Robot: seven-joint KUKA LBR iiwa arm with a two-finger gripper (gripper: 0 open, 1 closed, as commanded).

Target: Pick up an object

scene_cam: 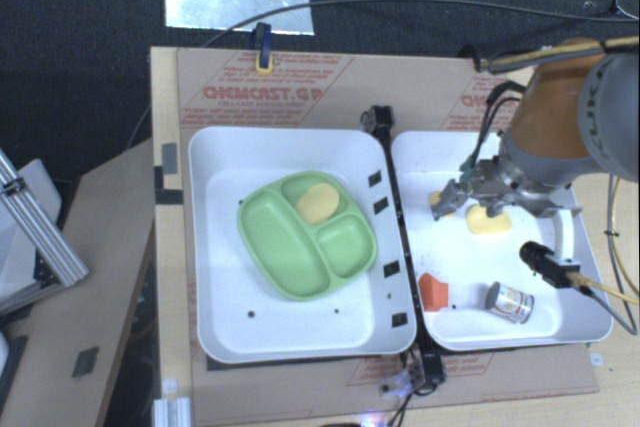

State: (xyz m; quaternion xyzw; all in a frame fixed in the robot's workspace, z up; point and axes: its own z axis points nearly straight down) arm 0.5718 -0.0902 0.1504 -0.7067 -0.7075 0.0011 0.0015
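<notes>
Smooth, glossy white plastic forms both bins [215, 245]. The green divided plate [280, 260] looks matt plastic. Right of it, the small can [509, 302] shines metallic. Printed brown cardboard [300, 85] covers the worktop.

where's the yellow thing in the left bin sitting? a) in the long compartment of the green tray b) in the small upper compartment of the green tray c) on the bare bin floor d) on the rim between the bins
b: the yellow object lies in the small upper compartment of the green divided tray, which rests in the left bin.
</notes>
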